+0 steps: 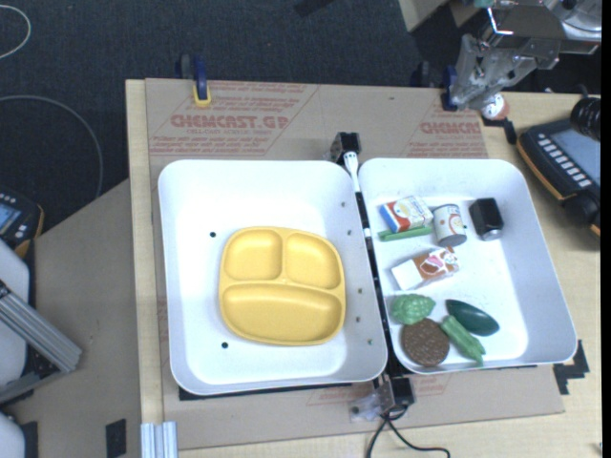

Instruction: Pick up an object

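Under both bins (181,256), cardboard (239,122) reads "CHEMCAST G P".

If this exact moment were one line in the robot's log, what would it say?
task: pick up an object | gripper: raised behind right bin | items in right bin: untouched | left bin: yellow tray

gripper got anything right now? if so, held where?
Nothing held. The gripper is raised beyond the far edge of the right bin, and the objects still lie in that bin, including the small can and black block.
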Controlling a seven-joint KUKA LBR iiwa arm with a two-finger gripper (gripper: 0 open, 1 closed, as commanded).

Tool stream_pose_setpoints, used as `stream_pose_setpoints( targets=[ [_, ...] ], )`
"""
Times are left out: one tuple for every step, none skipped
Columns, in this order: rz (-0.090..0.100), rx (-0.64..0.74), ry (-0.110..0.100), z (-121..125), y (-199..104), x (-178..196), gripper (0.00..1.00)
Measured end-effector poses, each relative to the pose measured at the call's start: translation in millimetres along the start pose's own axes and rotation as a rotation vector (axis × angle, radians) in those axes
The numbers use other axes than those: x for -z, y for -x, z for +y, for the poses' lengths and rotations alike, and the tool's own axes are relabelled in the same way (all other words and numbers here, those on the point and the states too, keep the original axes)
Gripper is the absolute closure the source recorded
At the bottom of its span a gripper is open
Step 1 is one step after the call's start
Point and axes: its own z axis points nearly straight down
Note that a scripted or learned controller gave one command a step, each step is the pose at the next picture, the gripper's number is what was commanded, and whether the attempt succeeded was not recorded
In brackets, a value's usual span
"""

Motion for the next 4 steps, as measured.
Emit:
stream_pose_setpoints(
  targets=[
    [-0.005, -0.008, -0.036, -51, -19, -145, 1.00],
    [0.002, -0.004, 0.001, -48, -53, 2, 1.00],
    [-0.003, 0.002, -0.022, -52, -155, -22, 1.00],
    [-0.002, -0.006, -0.017, -51, -150, -9, 1.00]
  ],
)
